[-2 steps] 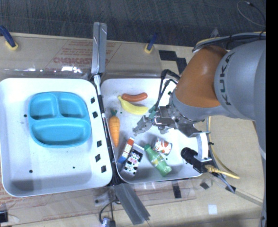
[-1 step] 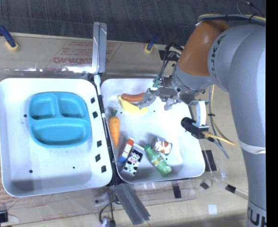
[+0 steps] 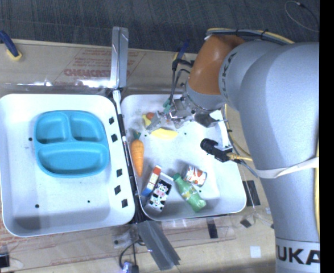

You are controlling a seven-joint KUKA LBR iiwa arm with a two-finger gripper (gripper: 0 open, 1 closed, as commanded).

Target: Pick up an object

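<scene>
Objects for picking lie in the right bin [image 3: 235, 201]; going left to right, the left bin [image 3: 13, 169] carries a blue divided tray [image 3: 71, 142]; just past the divider an orange carrot [image 3: 137, 156] lies lengthwise by the right bin's left wall; below it sit a small striped box [image 3: 151, 180] and a black-and-white carton [image 3: 162, 194]; a green bottle [image 3: 189, 194] and a red-and-white pack [image 3: 196, 176] lie near the front; a yellow piece [image 3: 164, 133] lies just below the hand [image 3: 175, 114], low over the bin's back part; whether it is open or closed cannot be told.
</scene>
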